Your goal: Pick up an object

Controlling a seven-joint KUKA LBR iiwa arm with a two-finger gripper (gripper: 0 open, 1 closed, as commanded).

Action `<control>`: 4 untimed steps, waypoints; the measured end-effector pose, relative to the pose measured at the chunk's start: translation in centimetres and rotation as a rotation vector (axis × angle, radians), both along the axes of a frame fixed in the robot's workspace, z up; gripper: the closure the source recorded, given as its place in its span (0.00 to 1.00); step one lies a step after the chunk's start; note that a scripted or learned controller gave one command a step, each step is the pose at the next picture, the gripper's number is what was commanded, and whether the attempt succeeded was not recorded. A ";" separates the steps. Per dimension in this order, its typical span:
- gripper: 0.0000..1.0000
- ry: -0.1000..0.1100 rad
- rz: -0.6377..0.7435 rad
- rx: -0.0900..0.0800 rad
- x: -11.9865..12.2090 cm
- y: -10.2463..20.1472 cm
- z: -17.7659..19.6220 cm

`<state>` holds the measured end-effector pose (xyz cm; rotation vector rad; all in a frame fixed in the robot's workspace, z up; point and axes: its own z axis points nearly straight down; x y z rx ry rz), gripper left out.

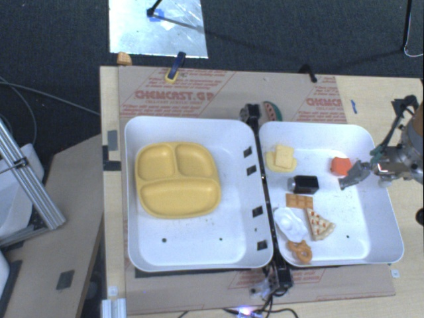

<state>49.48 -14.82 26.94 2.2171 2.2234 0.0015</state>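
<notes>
The right bin [381, 234] holds several small toy foods. A yellow cheese piece [281, 158] lies at its far left and an orange-red piece [340, 165] near the far right. A black block [306, 183] sits in the middle, with a waffle square [299, 201] just in front of it. Nearer the front lie a pizza slice [320, 225], a white piece [289, 223] and a pretzel [299, 251]. My gripper [350, 176] reaches in from the right and hangs low, just right of and in front of the orange-red piece. Nothing shows clearly in its grasp.
The left bin [232, 230] carries a yellow divided plate [177, 179]. A black divider with clips [260, 191] runs between the bins. Cardboard [218, 91] lies under both, and a foil sheet [158, 17] lies on the floor behind. A metal frame [26, 177] stands at the left.
</notes>
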 end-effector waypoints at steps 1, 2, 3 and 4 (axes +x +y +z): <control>0.00 0.012 -0.003 0.004 -1.1 -0.3 -15.7; 0.00 -0.002 0.006 0.000 2.3 6.3 -18.6; 1.00 -0.002 -0.001 0.001 2.2 6.0 -17.4; 1.00 -0.007 0.009 0.003 1.9 13.8 -8.0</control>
